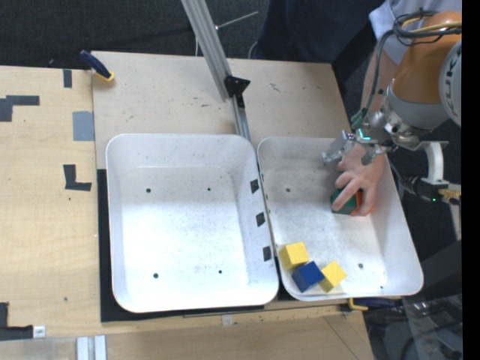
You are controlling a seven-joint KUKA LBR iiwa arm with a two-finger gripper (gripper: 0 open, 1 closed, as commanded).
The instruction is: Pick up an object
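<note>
The claw (351,195) is down in the right bin (397,238) near its far right side, its fleshy fingers (367,178) closed around a green block (346,201), so the grasp looks made and next comes a straight, steady lift.

A pale wooden bench (165,96) is carrying two shallow white bins side by side: the left bin (120,223) and the right bin (390,265). A blue-and-yellow clamp (97,65) is lying near its far left edge, and grey tape patches (82,124) are sticking to its left part.
</note>
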